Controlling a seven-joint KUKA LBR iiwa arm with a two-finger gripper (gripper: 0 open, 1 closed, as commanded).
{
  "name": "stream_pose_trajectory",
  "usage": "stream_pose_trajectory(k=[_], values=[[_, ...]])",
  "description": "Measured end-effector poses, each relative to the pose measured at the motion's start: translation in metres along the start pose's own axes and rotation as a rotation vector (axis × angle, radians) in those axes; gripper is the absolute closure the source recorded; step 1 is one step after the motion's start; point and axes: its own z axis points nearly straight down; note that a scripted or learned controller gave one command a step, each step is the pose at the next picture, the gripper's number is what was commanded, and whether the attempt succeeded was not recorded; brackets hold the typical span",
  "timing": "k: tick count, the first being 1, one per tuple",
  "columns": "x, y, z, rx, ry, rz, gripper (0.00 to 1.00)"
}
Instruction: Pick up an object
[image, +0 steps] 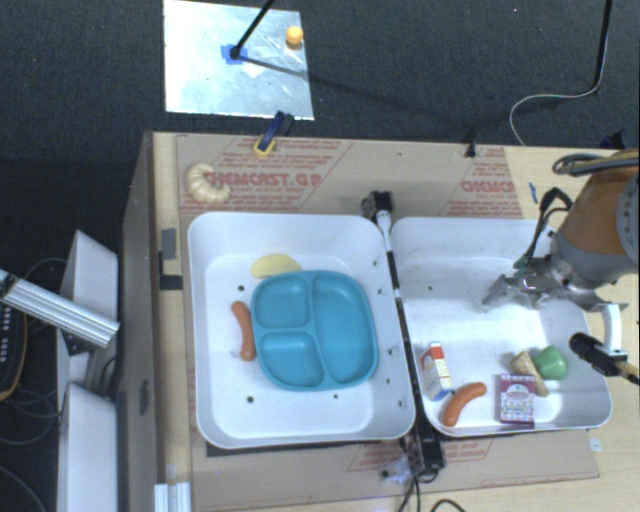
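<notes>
The right bin (450, 250) holds several small items along its near side: a white and red carton (433, 368), an orange sausage (463, 402), a pink printed box (516, 398), and a green ball (549, 362) with a tan piece (525, 364) against it. My gripper (505, 288) hangs over the bare middle of this bin, above and apart from these items, with nothing seen in it. The grey arm with its orange band (600, 215) comes in from the right edge.
The left bin (215, 250) contains a blue divided plate (312, 328), a second orange sausage (244, 330) to its left, and a yellow piece (275, 265) behind it. A beige ridged toy (207, 180) and a blue-yellow clip (270, 133) lie on the cardboard behind the bins.
</notes>
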Motion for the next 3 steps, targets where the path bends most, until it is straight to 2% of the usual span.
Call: stream_pose_trajectory(k=[1,2,3], values=[[0.000,0.083,-0.056,-0.003,-0.001,-0.001,0.00],[0.064,0.021,0.000,0.002,0.001,-0.001,0.00],[0.025,0.074,-0.090,-0.003,-0.002,-0.001,0.00]])
